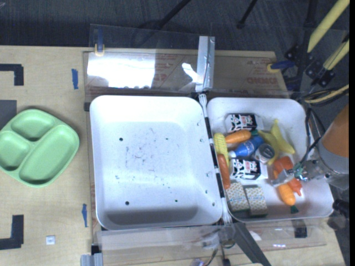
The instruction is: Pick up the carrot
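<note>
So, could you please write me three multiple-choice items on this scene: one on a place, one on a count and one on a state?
1. Where does the green plate lie?
A. In the left bin
B. On the bench, left of the left bin
C. In the right bin

2. How many cow-patterned cartons are there?
A. One
B. Two
C. Four

3. How is the hand placed?
A. Low over the right bin
B. Over the plate
C. Over the left bin

Answers:
1 B: the green plate sits on the wood beside the left bin.
2 B: two cow-patterned cartons show among the toys.
3 A: the hand is by the orange toys in the right bin.
</note>
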Tool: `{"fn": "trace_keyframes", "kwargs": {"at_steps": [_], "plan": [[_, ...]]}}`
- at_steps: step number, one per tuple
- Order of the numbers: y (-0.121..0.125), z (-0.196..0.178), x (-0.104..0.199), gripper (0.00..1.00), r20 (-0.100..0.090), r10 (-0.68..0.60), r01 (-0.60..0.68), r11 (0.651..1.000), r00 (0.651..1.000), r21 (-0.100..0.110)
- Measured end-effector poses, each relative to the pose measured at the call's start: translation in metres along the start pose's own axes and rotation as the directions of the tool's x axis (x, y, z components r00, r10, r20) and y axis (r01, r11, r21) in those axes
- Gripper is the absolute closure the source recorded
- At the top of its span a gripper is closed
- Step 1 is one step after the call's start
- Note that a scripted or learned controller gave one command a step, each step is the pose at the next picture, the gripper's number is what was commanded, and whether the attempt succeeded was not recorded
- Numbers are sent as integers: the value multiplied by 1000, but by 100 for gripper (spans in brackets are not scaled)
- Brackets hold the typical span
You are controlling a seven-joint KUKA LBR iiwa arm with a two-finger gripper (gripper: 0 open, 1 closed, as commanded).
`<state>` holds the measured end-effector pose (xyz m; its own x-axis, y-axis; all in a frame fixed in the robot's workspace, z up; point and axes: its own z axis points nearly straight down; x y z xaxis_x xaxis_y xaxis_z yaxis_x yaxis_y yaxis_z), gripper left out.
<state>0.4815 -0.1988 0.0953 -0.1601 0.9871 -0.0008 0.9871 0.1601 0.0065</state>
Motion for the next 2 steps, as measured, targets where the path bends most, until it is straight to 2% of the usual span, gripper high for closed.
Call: {"fn": "trace_keyframes", "kwargs": {"at_steps": [1,2], "plan": [[85,10,-8,100,2,-61,61,998,998,2],[44,-107,-32,100,0,6,-6,1000,1000,7]]}}
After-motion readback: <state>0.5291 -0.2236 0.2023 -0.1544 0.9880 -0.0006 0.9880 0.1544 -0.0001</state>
